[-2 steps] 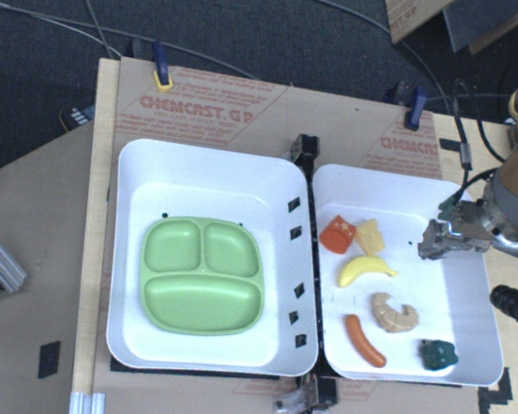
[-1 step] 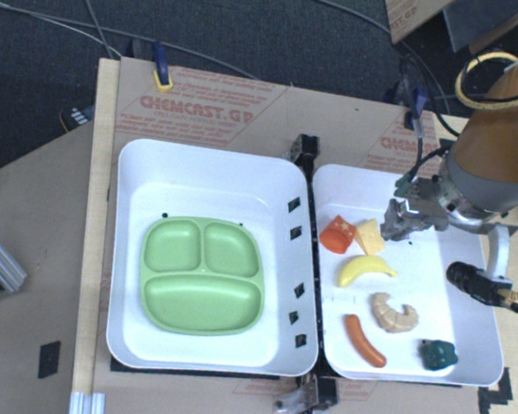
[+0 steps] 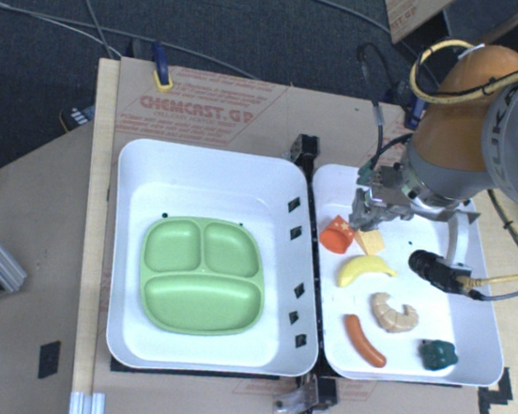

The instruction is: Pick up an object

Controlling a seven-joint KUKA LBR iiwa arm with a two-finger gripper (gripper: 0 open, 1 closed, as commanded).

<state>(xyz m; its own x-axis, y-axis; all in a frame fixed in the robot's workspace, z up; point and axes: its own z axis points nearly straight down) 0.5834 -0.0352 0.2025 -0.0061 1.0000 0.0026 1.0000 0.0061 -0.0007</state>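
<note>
The right bin (image 3: pixel 465 370) is crowded: an orange piece (image 3: pixel 336 236), a pale yellow block (image 3: pixel 371 242), a banana (image 3: pixel 364 269), a shrimp-like piece (image 3: pixel 395 313), a sausage (image 3: pixel 364 340) and a dark green piece (image 3: pixel 437 355) leave narrow gaps. The left bin (image 3: pixel 133 232) holds a green divided plate (image 3: pixel 203 275). The gripper (image 3: pixel 369 214) hangs near the divider, just above the orange piece and yellow block; its fingers look nearly closed, seemingly gripping nothing, though I cannot tell for sure.

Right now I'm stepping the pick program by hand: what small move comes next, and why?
Probably a short descent. The gripper hangs in the right bin, just over the orange piece and the pale yellow block, with nothing visibly held.
</note>
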